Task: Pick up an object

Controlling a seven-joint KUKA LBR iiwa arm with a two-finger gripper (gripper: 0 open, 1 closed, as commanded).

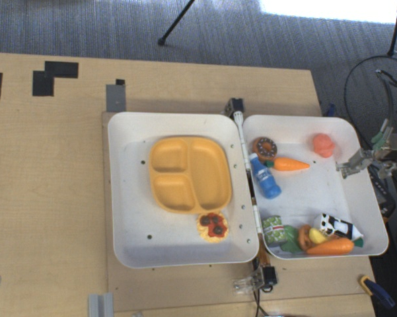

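Trouble is likeliest from crowding: in the right bin (357, 203), the black-and-white toy (337, 226), the orange carrot-like piece (329, 246) and the green packet (277, 232) lie pressed together in the near corner, so a descent there could pinch two things or glance off. The blue bottle (265, 177) and small carrot (290, 165) lie apart, easier targets. The gripper (364, 162) sits at the right rim, cut by the frame edge and blurred; I cannot tell how it is set, and nothing is visibly held.
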